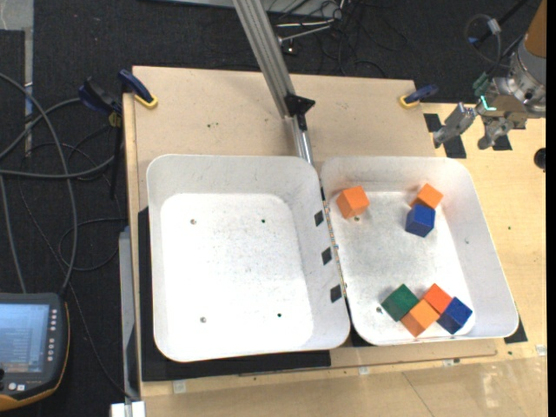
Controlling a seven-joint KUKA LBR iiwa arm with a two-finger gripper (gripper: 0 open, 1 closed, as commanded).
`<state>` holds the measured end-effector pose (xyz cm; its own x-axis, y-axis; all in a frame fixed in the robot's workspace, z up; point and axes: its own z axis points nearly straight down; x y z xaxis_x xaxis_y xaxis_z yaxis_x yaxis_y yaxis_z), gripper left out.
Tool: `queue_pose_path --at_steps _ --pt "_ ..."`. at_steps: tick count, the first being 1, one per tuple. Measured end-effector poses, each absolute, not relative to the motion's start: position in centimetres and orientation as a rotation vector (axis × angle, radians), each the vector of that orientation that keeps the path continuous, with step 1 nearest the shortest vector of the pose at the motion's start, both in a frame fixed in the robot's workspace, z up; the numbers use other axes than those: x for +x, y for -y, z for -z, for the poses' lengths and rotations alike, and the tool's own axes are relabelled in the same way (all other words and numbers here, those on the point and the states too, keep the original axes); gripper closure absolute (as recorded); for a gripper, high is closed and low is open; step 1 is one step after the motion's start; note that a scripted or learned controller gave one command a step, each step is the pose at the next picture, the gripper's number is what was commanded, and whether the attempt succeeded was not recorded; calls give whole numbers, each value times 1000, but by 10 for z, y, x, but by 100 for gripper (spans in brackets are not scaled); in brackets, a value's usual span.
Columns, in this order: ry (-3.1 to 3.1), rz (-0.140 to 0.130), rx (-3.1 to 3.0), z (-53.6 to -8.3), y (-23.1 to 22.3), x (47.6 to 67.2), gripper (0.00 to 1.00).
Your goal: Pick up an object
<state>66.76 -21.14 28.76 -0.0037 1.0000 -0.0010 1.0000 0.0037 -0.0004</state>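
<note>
Toward the far left of the right-hand shallow white plastic bin: lone small orange cube, matte, hard-edged, well apart from all others, near the divider. Likeliest pick, by judgement.

Far right of same bin: second orange cube touching a dark blue cube just below it. Near front rim: tight cluster of green cube, orange cube in front, orange-red cube, blue cube, faces pressed together or nearly so.

Risks, judged: fingers descending on the cluster or the touching pair could wedge on a neighbour, push blocks aside, or lift two. Smooth faces and sharp corners could slip or twist out of an off-centre pinch. Lone cube close to bin wall; possible finger collision with rim.

Left-hand white bin: speckled, scuffed floor, rounded corners, bare.

Two-finger gripper beyond the right bin's far corner, over the pale wooden bench, fingers spread, nothing between them.

Slanted grey aluminium strut crossing the bench's far side.
</note>
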Motion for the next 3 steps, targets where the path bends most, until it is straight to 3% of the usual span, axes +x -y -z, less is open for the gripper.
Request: queue_pose_path --at_steps 3 --pt "-2223 5 2224 -137 202 665 0"
